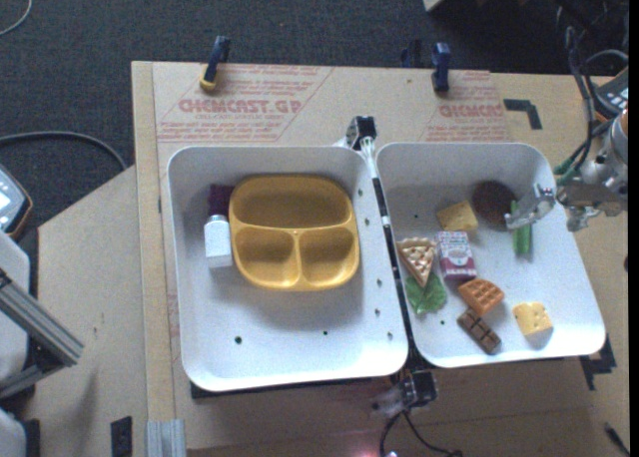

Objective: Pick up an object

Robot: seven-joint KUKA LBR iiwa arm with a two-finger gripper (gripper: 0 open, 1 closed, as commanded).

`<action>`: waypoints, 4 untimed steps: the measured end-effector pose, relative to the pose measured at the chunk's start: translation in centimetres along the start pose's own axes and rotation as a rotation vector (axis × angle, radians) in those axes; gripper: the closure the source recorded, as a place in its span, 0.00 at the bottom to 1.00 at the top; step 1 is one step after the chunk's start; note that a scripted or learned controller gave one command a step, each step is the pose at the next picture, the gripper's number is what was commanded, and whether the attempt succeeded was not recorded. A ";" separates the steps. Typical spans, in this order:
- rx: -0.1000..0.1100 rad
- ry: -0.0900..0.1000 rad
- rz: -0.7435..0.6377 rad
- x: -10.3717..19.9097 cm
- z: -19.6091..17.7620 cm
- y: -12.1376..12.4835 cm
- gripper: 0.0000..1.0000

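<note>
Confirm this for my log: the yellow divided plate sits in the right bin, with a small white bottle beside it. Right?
Not quite. The camera view shows the yellow divided plate in the left bin, not the right one. The small white bottle does stand beside it.

pale grey end effector [534, 204]; orange band [620, 131] above the wrist

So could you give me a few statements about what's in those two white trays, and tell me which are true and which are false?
1. The yellow divided plate lies in the left bin. True.
2. The waffle sits in the left bin. False: it is in the right bin.
3. A small white bottle stands left of the plate. True.
4. The gripper is over the left bin. False: it is over the right bin, near the dark brown round piece.
</note>
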State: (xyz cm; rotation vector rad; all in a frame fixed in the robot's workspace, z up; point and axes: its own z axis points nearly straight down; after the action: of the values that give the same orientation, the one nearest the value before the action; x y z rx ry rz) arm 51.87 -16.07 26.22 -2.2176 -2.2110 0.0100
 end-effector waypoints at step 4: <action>-0.011 0.001 -0.002 0.3 17.2 0.0 0.00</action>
State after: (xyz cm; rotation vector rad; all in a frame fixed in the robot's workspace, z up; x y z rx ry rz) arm 51.71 -15.70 9.03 -2.2210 -2.2179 -0.0029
